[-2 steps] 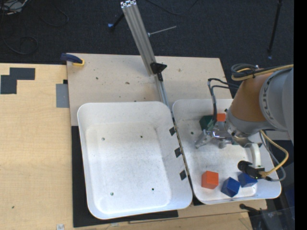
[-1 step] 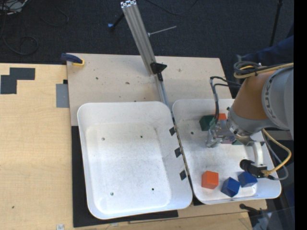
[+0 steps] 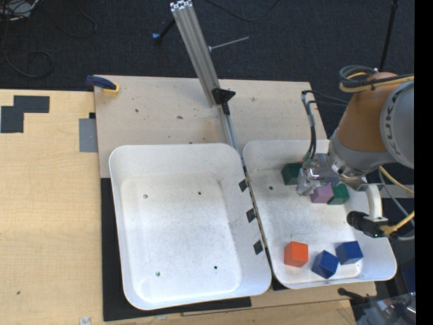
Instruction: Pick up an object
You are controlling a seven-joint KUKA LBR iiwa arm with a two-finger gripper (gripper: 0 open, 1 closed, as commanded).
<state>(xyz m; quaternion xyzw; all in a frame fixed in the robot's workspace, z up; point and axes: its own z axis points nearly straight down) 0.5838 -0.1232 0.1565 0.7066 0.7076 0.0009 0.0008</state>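
Purple block (image 3: pixel 322 193) crowded by green blocks (image 3: pixel 292 174) beneath gripper (image 3: pixel 312 179); cannot tell the pincer's state. Risk: nudging neighbours, closing on an edge, slipping off.

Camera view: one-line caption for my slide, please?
KUKA arm's gripper poised over pink block among green blocks in right bin; orange block nearby.
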